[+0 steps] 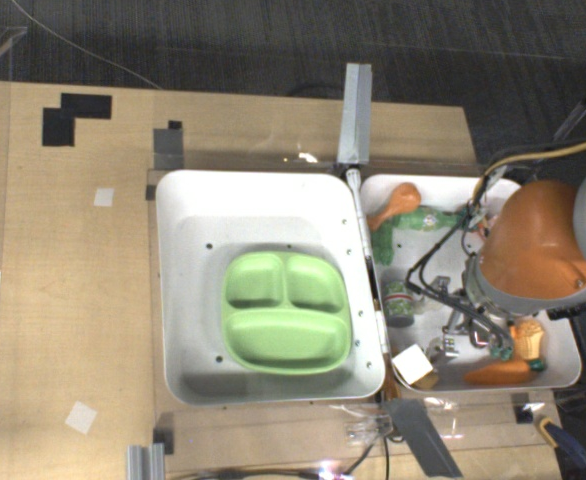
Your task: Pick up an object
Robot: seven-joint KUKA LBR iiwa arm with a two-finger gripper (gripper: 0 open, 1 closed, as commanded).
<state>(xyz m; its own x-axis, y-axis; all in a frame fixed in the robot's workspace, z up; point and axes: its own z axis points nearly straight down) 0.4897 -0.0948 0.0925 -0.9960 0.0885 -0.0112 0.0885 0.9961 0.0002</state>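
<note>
1. The left bin [188,268] is smooth white plastic with rounded corners; a glossy green divided plate [287,311] with three compartments lies in it.
2. The right bin [563,363] holds an orange carrot [497,373], a white block [412,364], an orange pear-shaped toy [397,204] and a crumpled green piece [418,223].
3. The arm [538,243], orange-banded, carries partial black letters "KU".
4. The gripper [468,333] hangs low over the right bin among cables; its opening cannot be told.

Two white bins [173,268] side by side. One green divided plate [287,311] in the left. One white block [412,365], one carrot [496,373].
</note>
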